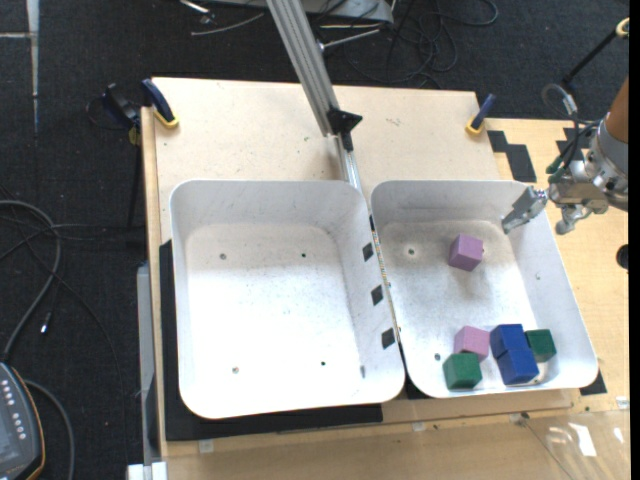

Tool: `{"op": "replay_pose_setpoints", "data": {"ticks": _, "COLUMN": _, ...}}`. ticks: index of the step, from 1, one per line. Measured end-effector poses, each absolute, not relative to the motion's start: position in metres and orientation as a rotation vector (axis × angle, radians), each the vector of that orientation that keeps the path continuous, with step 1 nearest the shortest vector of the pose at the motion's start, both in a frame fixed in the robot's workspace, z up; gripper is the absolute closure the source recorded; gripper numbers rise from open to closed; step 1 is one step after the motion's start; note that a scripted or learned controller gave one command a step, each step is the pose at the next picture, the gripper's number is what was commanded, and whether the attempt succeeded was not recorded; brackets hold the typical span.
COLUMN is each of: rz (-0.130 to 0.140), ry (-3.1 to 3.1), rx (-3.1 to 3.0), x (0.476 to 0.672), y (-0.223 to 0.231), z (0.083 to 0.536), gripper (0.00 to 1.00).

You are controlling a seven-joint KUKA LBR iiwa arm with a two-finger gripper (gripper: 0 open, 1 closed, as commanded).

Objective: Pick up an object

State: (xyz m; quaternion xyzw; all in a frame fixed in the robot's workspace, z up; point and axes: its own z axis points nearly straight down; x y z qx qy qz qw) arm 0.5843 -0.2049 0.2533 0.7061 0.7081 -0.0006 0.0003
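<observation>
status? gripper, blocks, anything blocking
Gripper open, holding nothing, over right bin's far right rim. Nearest: lone pink block, apart. Other blocks clustered in near corner. Path looks clear.

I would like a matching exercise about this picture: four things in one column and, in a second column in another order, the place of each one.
Things:
1. lone pink block
2. blue block
3. gripper
4. left bin

Places:
A. above the right bin's far right rim
B. beside the right bin, with no blocks in it
C. apart from the others, in the far half of the right bin
D. in the cluster at the near edge of the right bin

Pairs: 1-C, 2-D, 3-A, 4-B
</observation>
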Motion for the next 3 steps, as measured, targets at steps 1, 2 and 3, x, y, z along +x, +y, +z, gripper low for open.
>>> {"op": "replay_pose_setpoints", "data": {"ticks": 1, "rz": -0.006, "ry": 2.23, "rx": 2.221, "x": 0.613, "y": -0.188, "z": 0.143, "gripper": 0.0}}
{"op": "replay_pose_setpoints", "data": {"ticks": 2, "rz": -0.001, "ry": 2.227, "rx": 2.216, "x": 0.607, "y": -0.154, "z": 0.094, "gripper": 0.0}}
{"op": "replay_pose_setpoints", "data": {"ticks": 3, "rz": 0.002, "ry": 2.22, "rx": 2.219, "x": 0.608, "y": -0.155, "z": 0.106, "gripper": 1.0}}
